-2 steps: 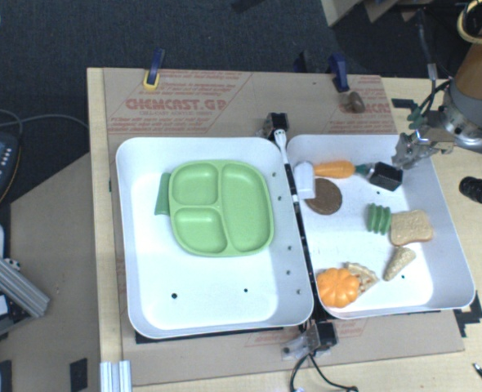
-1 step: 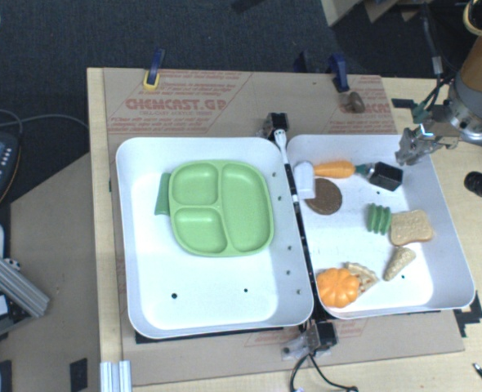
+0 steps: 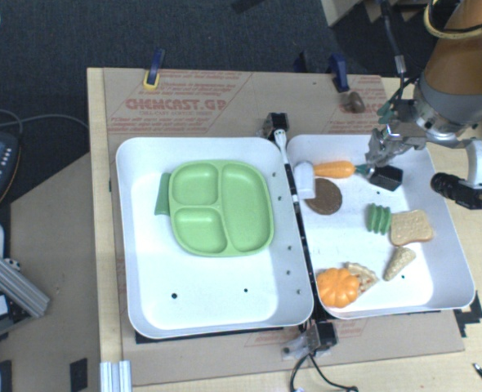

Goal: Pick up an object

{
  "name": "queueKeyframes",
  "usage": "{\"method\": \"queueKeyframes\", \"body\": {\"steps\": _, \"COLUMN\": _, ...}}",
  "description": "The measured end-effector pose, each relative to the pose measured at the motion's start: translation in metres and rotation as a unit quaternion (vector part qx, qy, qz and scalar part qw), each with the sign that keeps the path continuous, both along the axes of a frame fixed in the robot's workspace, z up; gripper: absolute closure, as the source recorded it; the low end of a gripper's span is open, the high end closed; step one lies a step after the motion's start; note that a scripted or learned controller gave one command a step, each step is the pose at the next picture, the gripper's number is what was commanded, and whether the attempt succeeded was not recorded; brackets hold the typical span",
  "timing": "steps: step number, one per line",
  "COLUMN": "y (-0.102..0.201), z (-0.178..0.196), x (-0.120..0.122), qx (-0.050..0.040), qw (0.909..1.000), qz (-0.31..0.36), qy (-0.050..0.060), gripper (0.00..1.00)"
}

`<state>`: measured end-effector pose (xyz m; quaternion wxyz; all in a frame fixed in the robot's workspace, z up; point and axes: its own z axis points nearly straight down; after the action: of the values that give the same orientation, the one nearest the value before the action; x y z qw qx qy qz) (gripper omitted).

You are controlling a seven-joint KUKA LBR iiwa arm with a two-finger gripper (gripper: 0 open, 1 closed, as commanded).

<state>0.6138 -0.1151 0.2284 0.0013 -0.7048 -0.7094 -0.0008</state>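
The tool (image 3: 380, 155), its grip state impossible to tell, hangs just beside the carrot (image 3: 334, 170), which lies at its nine o'clock, long axis three-to-nine.

- Two white bins (image 3: 143, 300)
- One green divided plate (image 3: 221, 207)
- One carrot (image 3: 333, 169)
- One pumpkin (image 3: 338, 287)
- One bread slice (image 3: 410, 227)
- One brown disc (image 3: 325, 197)

We see a rounded orange band (image 3: 461, 60) on our arm, with a grey collar (image 3: 453, 104) beneath it. Below that sits a metallic silver wrist assembly (image 3: 404, 133), thin cables running alongside, and a black cylindrical fitting (image 3: 457, 188) at the side.
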Motion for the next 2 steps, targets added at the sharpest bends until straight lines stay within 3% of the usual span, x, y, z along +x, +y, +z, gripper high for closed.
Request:
{"method": "queueKeyframes", "body": {"steps": 1, "y": 0.047, "z": -0.009, "x": 0.007, "qx": -0.0003, "qw": 1.0000, "qz": -0.001, "qy": 0.001, "gripper": 1.00}}
{"method": "queueKeyframes", "body": {"steps": 2, "y": 0.072, "z": 0.003, "x": 0.015, "qx": -0.0014, "qw": 1.0000, "qz": -0.001, "qy": -0.002, "gripper": 1.00}}
